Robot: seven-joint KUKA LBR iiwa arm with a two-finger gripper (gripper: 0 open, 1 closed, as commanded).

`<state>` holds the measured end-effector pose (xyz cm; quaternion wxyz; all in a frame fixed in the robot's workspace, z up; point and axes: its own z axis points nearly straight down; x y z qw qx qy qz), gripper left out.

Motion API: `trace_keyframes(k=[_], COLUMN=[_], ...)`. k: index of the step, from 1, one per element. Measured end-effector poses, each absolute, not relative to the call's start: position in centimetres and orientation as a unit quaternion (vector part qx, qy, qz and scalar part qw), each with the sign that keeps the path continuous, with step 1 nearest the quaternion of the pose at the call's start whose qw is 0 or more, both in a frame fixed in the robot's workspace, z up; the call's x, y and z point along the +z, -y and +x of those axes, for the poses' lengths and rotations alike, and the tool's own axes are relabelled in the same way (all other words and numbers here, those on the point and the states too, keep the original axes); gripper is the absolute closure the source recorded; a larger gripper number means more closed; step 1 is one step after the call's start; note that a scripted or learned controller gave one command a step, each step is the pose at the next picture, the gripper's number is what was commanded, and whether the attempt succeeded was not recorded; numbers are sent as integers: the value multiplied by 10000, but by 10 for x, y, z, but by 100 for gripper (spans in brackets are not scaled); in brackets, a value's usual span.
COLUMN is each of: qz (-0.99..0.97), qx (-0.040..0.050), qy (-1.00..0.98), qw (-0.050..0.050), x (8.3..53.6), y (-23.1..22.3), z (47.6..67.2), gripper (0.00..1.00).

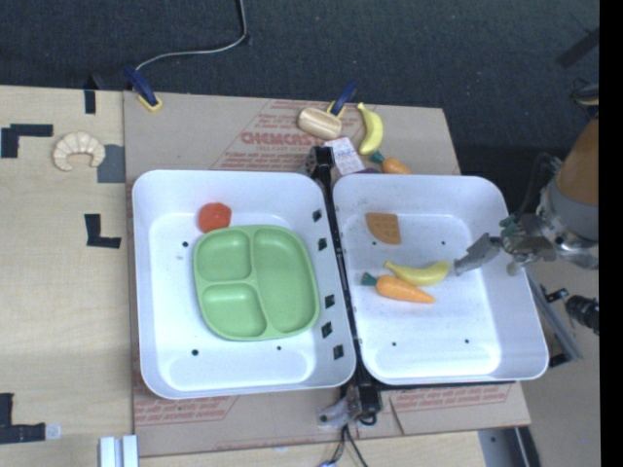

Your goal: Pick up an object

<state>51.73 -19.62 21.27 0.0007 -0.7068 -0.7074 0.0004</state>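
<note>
Right now I see my gripper (474, 257) at the right bin's (487, 358) right side, fingertip just beside the banana (421, 273); whether its fingers are parted I cannot tell. That banana lies mid-bin, long axis roughly left-right, touching the carrot (401, 290), whose orange tip points right.

You are looking at a robotics lab bench; two white bins (161, 261) sit clipped onto cardboard (263, 139), toy food (409, 280) lies inside; black tape marks (97, 232) and a loose cable (209, 42) show it.
</note>
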Motion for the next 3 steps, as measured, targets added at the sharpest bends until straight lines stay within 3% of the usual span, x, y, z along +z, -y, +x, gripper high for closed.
trace_keyframes(k=[1,2,3], qz=[-7064,-7066,-7085], qx=[9,-63,-64], qy=[7078,7076,7055], qw=[19,-54,-130], x=[128,101,96], y=[137,137,119], z=[539,550,537], gripper=[0,0,0])
